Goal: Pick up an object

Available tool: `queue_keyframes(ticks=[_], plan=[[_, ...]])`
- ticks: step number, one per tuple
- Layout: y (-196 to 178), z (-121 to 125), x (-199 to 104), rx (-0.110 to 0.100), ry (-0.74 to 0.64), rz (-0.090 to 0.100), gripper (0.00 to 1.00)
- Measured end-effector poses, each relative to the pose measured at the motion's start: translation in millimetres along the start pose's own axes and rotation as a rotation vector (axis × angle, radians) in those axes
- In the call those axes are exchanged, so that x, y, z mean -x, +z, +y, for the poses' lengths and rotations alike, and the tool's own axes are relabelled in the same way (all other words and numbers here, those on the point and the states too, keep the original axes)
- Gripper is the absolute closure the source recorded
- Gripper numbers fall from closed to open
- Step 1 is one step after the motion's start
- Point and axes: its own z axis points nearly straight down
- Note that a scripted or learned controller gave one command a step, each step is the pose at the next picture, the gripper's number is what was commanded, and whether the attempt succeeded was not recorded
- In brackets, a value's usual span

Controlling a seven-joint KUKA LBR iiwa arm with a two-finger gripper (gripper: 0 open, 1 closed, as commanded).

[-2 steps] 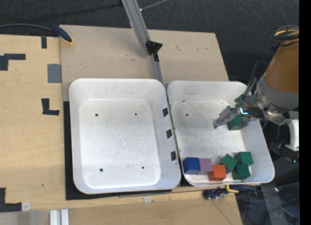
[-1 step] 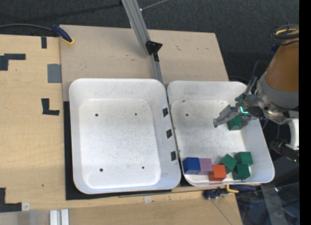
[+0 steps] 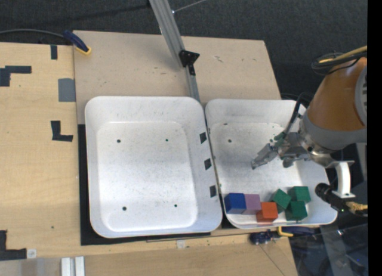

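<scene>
Likely your easiest take is the small blue wooden-looking cube (image 3: 235,202): light, rigid, flat-sided, so pinch opposite faces. You can't read the grey two-finger gripper's (image 3: 260,160) state.

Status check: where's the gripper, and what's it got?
Gripper over mid right bin, nothing seen in it. Blocks clustered at bin's near edge: blue block, orange block, green blocks. Nothing in the way.

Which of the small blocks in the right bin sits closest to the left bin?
The blue block. It is at the left end of the cluster along the right bin's near edge, with the purple block just beside it.
</scene>
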Motion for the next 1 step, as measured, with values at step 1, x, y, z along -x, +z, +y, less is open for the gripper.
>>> queue_keyframes(ticks=[1], plan=[[54.8, 8.2, 3.5, 0.001, 0.0, 0.0, 0.0]])
